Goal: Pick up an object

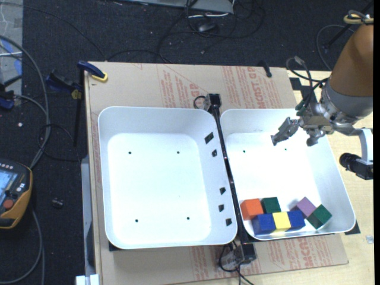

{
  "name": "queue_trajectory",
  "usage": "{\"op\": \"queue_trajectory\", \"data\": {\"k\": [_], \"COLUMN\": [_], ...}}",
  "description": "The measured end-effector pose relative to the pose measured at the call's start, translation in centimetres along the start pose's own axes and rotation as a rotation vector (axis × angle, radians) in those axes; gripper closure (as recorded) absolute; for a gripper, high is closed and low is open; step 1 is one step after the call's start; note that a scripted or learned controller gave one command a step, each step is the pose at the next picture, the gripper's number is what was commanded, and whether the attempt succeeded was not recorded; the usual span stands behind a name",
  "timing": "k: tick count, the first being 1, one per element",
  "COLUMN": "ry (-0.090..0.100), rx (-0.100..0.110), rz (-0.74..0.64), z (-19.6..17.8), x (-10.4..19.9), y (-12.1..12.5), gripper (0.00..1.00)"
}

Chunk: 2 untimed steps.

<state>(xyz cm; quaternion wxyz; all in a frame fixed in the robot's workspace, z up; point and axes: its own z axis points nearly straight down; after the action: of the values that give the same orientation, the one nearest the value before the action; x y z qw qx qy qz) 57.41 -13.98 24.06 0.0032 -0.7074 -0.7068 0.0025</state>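
I am seeing the grey two-finger gripper (298,133) hanging with fingers spread, holding nothing, over bare floor of the right shallow white bin (261,165), small coloured cubes (284,214) clustering along its near wall, well apart, their row running left-right.

Colored blocks (285,214), clustered, right bin's near edge

bins (155,120): white, black dots | bench (237,82): tan, red print | arm (356,58): orange band over grey | blocks: orange (252,207), dark green (271,205), blue (263,223), yellow (281,221), blue (296,218), purple (306,206), green (319,215) | floor (47,34): black | clamp (92,70): blue, yellow tip
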Motion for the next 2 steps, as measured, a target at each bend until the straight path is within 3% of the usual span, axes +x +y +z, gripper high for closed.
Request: {"op": "queue_trajectory", "data": {"k": [1,2], "ry": [-0.001,0.000], "rx": [-0.008,-0.005], "rz": [-0.001,-0.001], "z": [-0.4,5.6], "x": [0.0,-0.6], "y": [0.1,0.1], "gripper": [0.00,0.00]}}
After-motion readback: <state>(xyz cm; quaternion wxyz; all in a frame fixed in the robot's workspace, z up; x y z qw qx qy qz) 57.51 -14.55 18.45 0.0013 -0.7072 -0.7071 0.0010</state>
